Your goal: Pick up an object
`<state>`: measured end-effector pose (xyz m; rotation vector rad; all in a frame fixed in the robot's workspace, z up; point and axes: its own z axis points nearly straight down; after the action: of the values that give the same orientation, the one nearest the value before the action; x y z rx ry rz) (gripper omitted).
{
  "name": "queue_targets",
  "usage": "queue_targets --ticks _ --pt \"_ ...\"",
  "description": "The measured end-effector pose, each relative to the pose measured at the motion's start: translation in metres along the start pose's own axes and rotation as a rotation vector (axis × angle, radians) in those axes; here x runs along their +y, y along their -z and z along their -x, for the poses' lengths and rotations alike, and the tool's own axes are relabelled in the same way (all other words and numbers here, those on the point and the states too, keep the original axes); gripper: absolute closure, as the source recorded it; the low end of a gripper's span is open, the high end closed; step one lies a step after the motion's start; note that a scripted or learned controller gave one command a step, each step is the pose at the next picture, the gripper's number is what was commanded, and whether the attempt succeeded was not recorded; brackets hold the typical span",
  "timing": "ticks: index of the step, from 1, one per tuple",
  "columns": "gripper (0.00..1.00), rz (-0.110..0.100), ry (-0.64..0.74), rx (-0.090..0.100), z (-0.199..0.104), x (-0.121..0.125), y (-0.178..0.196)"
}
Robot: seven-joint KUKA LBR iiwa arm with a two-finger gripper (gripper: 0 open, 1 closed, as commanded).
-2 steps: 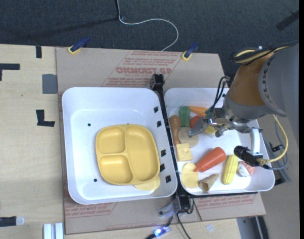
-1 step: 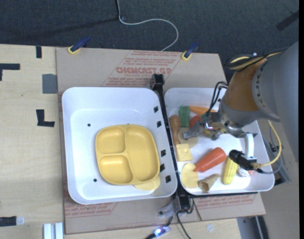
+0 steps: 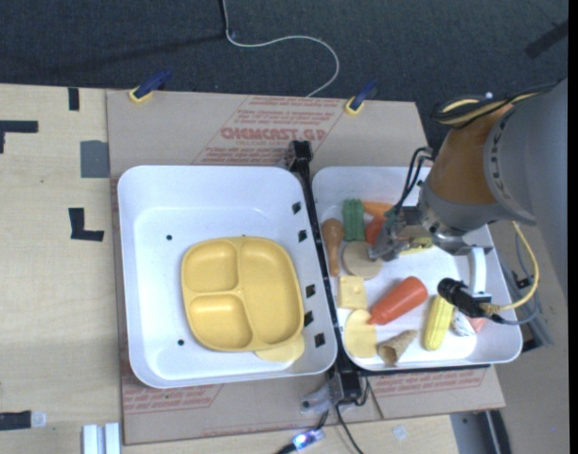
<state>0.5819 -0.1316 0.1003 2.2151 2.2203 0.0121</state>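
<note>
A: What lies in the left bin point(image 3: 142, 253)?

B: A yellow divided plate point(image 3: 239, 291) sits at its middle, with a pale yellow disc point(image 3: 281, 351) poking out from under the plate's near edge.

A: And right of that plate?

B: The right bin point(image 3: 501, 348) holds toy food: a brown piece point(image 3: 333, 235) and a green one point(image 3: 353, 219) farthest from the plate, then a cheese square point(image 3: 352, 292), an orange-red carrot point(image 3: 399, 300), a cone point(image 3: 395, 348) and a corn cob point(image 3: 437, 323).

A: The arm?

B: The end effector point(image 3: 391, 237) hangs low over the food right of the green piece; whether it is open or closed cannot be told.
</note>
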Motion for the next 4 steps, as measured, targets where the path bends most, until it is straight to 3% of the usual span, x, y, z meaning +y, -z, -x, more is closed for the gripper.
queue_targets --ticks 2,3,4 --pt "1.00 -0.005 0.001 -0.002 -0.017 0.006 0.117" --pt "1.00 -0.010 -0.001 -0.001 -0.018 0.006 0.124" --pt "1.00 -0.009 0.004 -0.001 -0.071 0.029 0.132"
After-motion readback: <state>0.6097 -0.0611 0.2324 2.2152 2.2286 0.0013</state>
